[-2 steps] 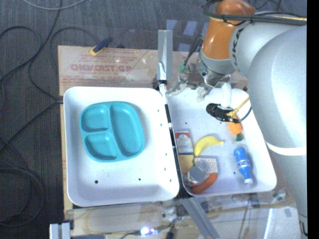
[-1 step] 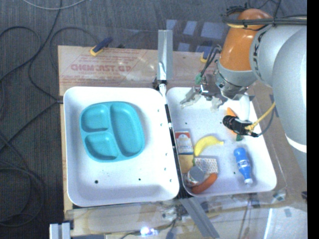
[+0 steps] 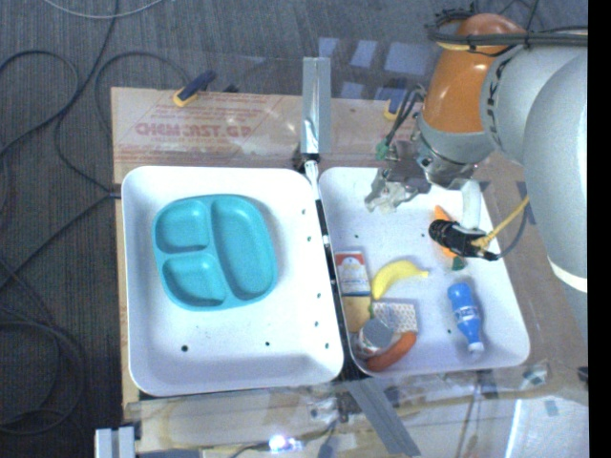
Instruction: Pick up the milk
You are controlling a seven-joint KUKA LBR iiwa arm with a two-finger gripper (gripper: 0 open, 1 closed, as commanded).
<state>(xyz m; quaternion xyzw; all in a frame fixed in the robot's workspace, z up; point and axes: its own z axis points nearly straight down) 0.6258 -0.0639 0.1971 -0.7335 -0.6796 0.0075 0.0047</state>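
Foreground: a glossy red sausage (image 3: 389, 351) under a grey packet (image 3: 379, 333), beside a curved yellow banana (image 3: 398, 276) and blue bottle (image 3: 465, 314). The milk (image 3: 352, 274), a small rectangular carton, lies flat by the right bin's (image 3: 501, 346) left wall. The jaws (image 3: 389, 195) hover apart from it; their spread cannot be told.

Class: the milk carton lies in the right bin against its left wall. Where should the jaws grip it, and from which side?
Grip the milk carton across its short width, mid-body, coming straight down. It appears to lie flat, the banana crowds its right side, and the bin wall is close on its left, so a side approach looks blocked.
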